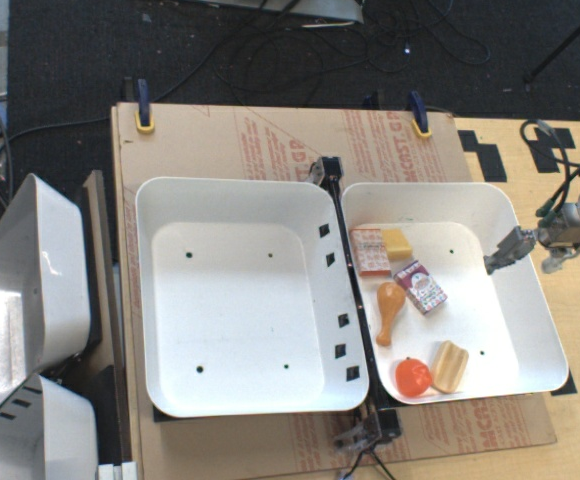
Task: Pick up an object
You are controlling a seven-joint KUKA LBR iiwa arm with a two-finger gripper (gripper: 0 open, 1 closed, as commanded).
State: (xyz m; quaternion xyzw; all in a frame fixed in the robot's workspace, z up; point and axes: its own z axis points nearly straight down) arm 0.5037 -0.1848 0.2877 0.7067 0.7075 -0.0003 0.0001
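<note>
Camera view looks down on two shallow white bins side by side, and every object lies in the right bin (530,288), while the left bin (170,208) sits beside it at nine o'clock. The claw (505,253) hangs over the right bin's three o'clock rim, reaching in from the right; whether it is spread or pressed together cannot be told from this angle, and nothing is seen between its tips. From the claw, the small patterned box (423,289) lies toward eight o'clock, well apart from it. A red-and-white packet (369,250) and a yellow block (398,244) touching it sit at nine o'clock from the claw, near the divider. An orange drumstick-shaped toy (389,310) lies just beside the patterned box. Farther off, toward seven o'clock, a tan bread-like piece (450,367) rests against a red-orange ball (413,376) near the bin's six o'clock rim.
</note>
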